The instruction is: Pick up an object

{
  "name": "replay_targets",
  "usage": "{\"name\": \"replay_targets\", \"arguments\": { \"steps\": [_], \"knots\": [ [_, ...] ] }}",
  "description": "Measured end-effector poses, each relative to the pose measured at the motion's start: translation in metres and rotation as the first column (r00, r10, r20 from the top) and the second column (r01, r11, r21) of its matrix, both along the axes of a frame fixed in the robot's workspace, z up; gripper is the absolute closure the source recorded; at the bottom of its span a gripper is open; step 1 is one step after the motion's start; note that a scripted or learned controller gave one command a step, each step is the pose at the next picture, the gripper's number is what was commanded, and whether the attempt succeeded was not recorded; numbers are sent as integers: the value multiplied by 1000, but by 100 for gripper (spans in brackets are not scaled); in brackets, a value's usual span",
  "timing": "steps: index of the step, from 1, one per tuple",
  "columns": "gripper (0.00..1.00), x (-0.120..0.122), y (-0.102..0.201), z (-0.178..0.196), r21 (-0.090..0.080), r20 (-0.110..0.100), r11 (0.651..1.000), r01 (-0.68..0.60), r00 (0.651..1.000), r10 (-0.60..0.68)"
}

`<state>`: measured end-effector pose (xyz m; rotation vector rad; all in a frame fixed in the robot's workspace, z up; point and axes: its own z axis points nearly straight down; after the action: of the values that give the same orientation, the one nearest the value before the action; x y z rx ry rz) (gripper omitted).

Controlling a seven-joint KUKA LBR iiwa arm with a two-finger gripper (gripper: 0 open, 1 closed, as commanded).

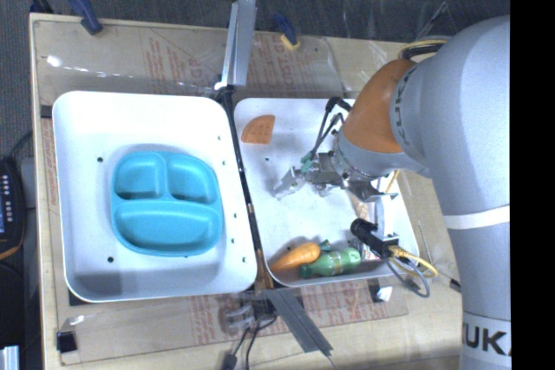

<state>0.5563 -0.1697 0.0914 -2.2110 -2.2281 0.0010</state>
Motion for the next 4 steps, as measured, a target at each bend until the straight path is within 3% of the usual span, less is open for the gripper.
{"name": "replay_targets", "arguments": {
  "steps": [1, 2, 3, 4],
  "knots": [
    [0, -78, -24, 1, -1, 4, 1000, 0, 1000, 0],
    [100, -76, -23, 12, -2, 6, 1000, -6, 1000, 6],
    [0, -76, -23, 12, -2, 6, 1000, -6, 1000, 6],
    [0, -79, 37, 1, -1, 2, 1000, -4, 1000, 4]
  ]
}}
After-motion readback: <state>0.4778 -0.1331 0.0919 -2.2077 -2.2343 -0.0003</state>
